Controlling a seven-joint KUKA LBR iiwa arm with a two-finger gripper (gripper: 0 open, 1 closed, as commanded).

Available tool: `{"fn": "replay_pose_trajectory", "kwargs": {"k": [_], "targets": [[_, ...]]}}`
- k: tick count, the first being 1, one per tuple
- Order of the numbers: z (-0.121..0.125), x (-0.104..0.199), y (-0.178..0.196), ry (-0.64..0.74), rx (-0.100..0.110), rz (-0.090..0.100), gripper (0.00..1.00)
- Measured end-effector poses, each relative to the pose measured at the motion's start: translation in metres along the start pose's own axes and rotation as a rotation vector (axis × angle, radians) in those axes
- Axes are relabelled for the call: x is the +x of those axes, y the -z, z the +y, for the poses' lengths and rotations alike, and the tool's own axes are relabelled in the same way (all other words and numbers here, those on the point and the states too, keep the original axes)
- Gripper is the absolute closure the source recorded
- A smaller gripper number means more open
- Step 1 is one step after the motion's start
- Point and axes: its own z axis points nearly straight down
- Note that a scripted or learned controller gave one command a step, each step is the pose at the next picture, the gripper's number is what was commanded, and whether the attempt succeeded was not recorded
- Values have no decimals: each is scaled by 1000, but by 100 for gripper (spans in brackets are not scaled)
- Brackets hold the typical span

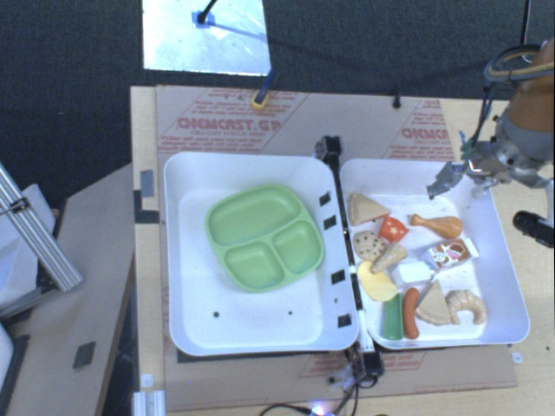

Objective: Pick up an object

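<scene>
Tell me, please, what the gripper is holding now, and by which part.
Nothing: the gripper hangs over the right bin's far edge, no object between its fingers.

the arm is cut off by the edge at three o'clock. the gripper is too small and blurred to read. the wrapped snack's label is unreadable. the sausage partly hides behind the bread wedge.
</scene>
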Motion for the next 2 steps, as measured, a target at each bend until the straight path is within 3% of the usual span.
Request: {"fn": "replay_pose_trajectory", "kwargs": {"k": [2], "targets": [[12,7,-86,2,0,0,0]]}}
